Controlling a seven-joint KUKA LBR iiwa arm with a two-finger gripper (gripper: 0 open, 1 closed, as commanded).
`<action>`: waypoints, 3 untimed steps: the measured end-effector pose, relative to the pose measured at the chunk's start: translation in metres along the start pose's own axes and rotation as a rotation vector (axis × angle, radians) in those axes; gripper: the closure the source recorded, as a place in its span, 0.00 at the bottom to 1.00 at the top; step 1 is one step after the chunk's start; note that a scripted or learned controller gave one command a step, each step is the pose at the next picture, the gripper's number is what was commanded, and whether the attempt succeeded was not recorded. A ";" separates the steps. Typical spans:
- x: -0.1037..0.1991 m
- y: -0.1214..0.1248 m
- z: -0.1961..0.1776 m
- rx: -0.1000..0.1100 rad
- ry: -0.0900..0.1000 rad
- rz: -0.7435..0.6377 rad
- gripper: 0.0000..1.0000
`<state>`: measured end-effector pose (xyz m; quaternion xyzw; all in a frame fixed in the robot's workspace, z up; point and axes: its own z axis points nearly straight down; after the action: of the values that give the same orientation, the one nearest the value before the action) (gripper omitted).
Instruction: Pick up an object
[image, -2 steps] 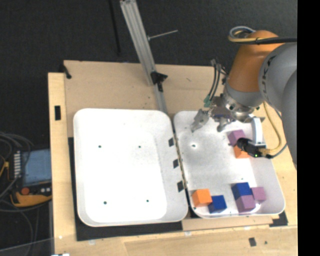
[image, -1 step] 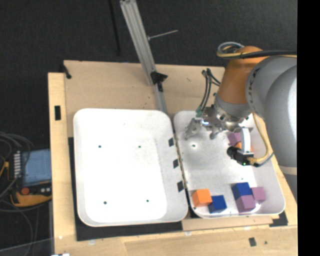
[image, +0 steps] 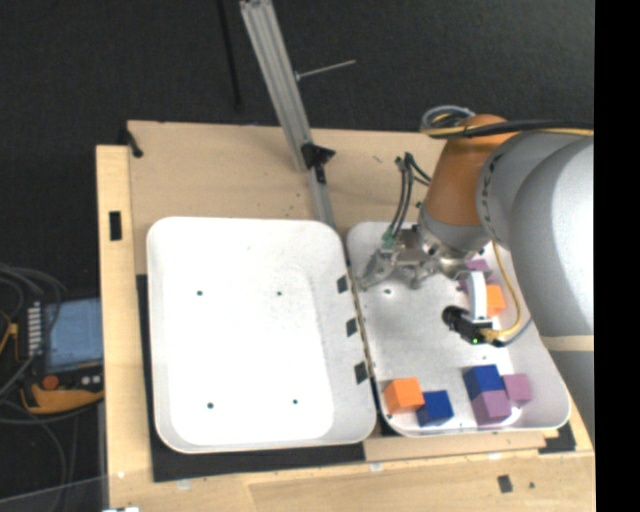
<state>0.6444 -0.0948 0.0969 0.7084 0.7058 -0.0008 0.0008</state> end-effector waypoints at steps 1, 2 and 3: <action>0.000 0.001 -0.012 -0.004 0.002 0.006 1.00; 0.002 0.001 -0.057 -0.006 0.002 0.000 1.00; 0.000 0.003 -0.122 -0.008 0.002 -0.006 1.00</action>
<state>0.6473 -0.0944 0.2191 0.7061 0.7081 0.0027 0.0033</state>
